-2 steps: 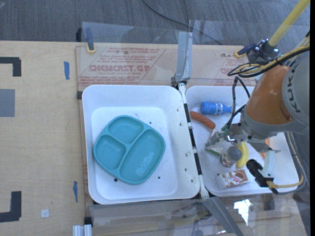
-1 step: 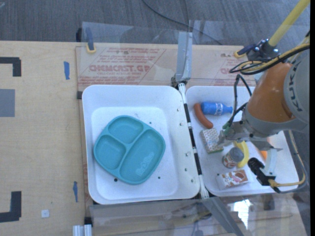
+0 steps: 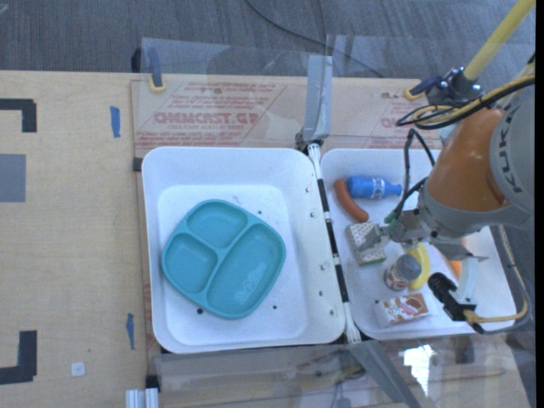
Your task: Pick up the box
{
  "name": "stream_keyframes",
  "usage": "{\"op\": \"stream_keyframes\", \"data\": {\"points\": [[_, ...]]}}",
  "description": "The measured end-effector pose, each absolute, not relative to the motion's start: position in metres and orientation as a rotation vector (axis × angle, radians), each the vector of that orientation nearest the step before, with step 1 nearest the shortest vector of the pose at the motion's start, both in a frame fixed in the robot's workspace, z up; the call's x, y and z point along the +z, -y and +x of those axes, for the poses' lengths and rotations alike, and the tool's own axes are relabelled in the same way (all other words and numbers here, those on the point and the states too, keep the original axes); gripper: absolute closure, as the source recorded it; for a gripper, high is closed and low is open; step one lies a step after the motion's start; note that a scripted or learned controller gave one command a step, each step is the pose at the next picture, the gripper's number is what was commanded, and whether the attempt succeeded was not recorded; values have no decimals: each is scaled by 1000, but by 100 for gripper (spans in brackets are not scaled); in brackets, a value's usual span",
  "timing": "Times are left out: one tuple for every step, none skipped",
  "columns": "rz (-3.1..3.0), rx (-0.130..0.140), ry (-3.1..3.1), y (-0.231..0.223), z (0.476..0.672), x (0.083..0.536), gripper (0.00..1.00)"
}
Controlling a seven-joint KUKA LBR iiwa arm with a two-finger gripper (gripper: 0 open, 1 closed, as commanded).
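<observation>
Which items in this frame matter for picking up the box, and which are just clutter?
Job in hand:
- small box, near the front of the right bin
- gripper, low over the right bin

Lying about:
- teal divided plate in the left bin
- blue bottle
- hot dog
- sponge-like block
- small can

The KUKA arm (image 3: 489,164) at the frame's right is grey with a broad orange band (black "KU" lettering shows on the grey shell), black cables looping along it.
</observation>
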State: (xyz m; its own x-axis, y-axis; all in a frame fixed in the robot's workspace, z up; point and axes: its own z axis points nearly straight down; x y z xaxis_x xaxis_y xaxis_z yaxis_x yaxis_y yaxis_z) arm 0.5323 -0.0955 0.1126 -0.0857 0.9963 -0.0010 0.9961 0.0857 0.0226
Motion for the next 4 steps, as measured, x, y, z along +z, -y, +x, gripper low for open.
{"op": "stream_keyframes", "data": {"points": [[1994,15,-2416,95,555,95,0],[1990,23,-2401,98,559,107,100],[1990,23,-2401,98,559,107,0],[2006,14,-2401,115,610,98,0]]}}
